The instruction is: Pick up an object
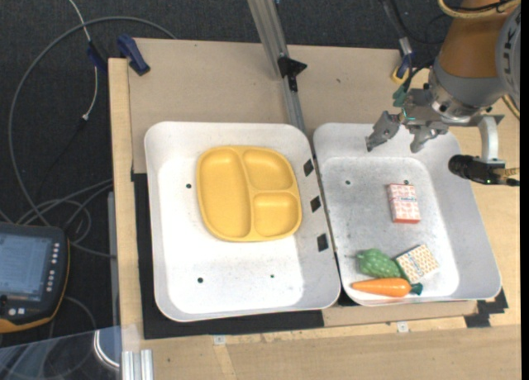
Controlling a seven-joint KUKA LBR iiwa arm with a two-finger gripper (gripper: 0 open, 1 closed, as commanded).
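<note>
Here the wooden tabletop (215, 73) carries two white bins. The left bin (173, 287) holds a yellow divided plate (248, 192) near its middle. The right bin (364, 205) holds four small things: a pink box (403, 202) right of centre, then, in the lower right of the frame, a green toy vegetable (378, 263), a patterned box (418, 263) just beside it, and an orange carrot (382, 287) just below these two. The grey and orange arm (475, 40) comes from the upper right. Its gripper (402, 135) hangs over the far edge of the right bin, fingers spread apart, nothing between them, well apart from the objects.
</note>
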